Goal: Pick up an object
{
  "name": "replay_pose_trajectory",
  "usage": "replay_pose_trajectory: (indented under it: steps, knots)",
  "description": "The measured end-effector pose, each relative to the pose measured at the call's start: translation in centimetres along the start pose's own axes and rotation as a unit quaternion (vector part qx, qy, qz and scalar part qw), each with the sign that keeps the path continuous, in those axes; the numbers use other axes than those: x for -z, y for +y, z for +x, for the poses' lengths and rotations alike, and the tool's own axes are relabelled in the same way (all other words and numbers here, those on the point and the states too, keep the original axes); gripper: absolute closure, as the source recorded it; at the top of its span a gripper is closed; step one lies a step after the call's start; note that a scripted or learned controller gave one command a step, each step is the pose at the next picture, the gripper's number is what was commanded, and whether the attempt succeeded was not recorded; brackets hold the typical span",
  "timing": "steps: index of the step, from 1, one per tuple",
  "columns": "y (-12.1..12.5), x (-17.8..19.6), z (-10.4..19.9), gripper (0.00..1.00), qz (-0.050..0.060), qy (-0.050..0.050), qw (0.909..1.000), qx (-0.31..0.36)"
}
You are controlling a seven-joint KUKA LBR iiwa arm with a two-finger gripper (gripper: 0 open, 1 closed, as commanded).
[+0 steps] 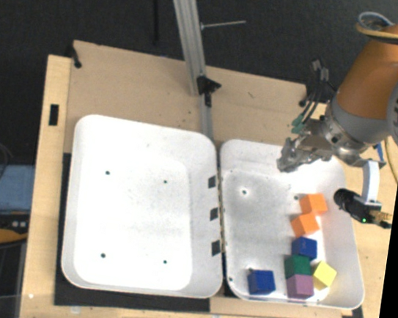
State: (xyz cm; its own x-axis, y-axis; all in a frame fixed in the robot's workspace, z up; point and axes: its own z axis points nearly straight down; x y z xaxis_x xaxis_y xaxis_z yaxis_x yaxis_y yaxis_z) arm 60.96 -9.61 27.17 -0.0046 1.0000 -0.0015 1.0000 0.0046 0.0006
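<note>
Orange cubes (310, 213), two blue, plus green, purple and yellow sit in my right bin (250, 214); can't tell my gripper's (290, 161) state.

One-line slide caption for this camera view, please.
Arm's claw hangs over the right bin's far edge; seven blocks, among them an orange block, cluster near its right side.

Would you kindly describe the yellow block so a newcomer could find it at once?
Start at the right-hand white bin and follow its right wall toward the near corner. The yellow block lies there, right of the green block and purple block, the sole yellow piece.
</note>
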Motion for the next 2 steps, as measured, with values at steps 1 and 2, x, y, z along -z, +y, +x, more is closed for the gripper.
replay_pose_trajectory:
  steps: [1, 2]
  knots:
    - [-2.8, -0.3, 4.9, 1.0, 0.0, 0.001, 1.0, 0.0]
    - [-3.4, -0.9, 10.1, 1.0, 0.0, 0.001, 1.0, 0.001]
